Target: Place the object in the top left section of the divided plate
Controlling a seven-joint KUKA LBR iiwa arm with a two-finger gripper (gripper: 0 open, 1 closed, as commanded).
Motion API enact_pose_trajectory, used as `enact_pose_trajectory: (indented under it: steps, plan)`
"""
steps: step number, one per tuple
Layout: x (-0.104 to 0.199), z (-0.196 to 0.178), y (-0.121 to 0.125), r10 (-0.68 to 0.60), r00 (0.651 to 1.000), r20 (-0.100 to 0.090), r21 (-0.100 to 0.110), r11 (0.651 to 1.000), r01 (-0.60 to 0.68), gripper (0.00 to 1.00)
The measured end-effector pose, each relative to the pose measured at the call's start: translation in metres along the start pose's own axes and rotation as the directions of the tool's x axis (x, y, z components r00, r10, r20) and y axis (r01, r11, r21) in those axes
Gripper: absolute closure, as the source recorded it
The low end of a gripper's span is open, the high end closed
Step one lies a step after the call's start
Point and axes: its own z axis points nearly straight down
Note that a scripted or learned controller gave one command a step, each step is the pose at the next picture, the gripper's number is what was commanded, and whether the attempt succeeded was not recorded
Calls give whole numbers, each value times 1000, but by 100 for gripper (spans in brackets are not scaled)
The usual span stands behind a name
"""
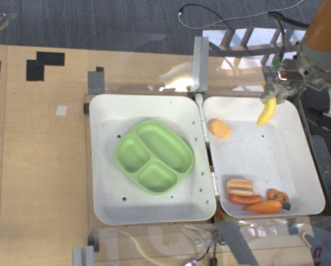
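Banana (266,112) hangs near-vertical over the right bin's (298,148) upper edge, long axis tilted, lower tip pointing down-left. Gripper (275,91) fingers are closed on its upper end. Green divided plate (154,157) sits in the left bin (104,165), well apart.

No readable text, label, brand, number or sign anywhere: none on the green divided plate (154,155), on either white bin (104,204), on the toy foods, or on the wooden bench (37,165). Black blocky patches (43,64) on the bench top, plain shapes, not letters or digits.
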Motion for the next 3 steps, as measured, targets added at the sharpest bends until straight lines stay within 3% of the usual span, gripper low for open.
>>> enact_pose_trajectory:
  steps: [1,2,3]
  plan:
    - [32,-13,36,-500,866,1,-2,866,500,100]
    - [72,35,-10,-223,975,-2,3,975,223,100]
    - [19,135,20,-488,873,-2,2,873,488,100]
